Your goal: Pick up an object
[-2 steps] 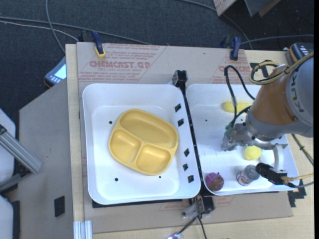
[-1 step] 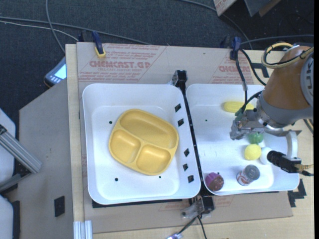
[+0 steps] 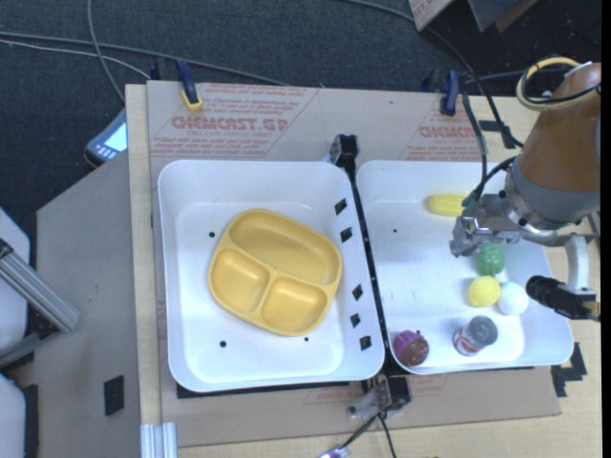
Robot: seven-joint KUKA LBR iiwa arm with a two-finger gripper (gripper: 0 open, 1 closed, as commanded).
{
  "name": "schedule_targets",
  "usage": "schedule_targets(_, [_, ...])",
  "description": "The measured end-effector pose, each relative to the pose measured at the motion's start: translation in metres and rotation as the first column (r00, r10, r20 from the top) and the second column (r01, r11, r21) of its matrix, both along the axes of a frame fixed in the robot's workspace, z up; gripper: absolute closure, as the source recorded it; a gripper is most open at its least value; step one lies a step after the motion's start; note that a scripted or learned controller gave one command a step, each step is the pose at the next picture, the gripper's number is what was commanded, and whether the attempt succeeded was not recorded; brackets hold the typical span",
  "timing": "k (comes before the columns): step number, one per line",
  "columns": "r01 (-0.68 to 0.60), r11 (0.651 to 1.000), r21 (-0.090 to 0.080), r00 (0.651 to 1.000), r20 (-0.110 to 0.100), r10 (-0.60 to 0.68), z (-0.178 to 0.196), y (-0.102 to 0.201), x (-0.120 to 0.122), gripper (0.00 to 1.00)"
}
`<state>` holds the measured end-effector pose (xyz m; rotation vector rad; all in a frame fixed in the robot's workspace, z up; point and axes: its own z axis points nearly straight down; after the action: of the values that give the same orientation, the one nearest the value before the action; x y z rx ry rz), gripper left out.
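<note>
My gripper (image 3: 474,239) hangs low over the right bin (image 3: 410,265), at its right side. Its metal fingertips sit just above and left of a small green ball (image 3: 492,259). A yellow oblong piece (image 3: 444,204) lies behind the gripper, toward the bin's back. In front of the green ball are a yellow ball (image 3: 484,291) and a white ball (image 3: 514,299). Near the bin's front edge lie a purple-and-red object (image 3: 411,347) and a small grey-and-red can (image 3: 475,334).
The left bin (image 3: 181,256) holds a yellow divided plate (image 3: 274,271). A black divider with clips (image 3: 355,246) runs between the bins. The arm's orange band and grey wrist (image 3: 563,151) loom over the right bin's far right edge. Cables trail across the back.
</note>
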<state>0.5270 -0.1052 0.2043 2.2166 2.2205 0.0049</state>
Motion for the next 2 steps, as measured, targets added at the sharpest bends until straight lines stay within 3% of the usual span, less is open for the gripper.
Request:
schedule_targets(1, [0.000, 1.000, 0.000, 1.000, 0.002, 0.000, 0.061, 0.004, -0.005, 1.00])
schedule_targets(2, [-0.005, 1.000, 0.002, 1.000, -0.003, 0.005, 0.048, 0.055, 0.028, 1.00])
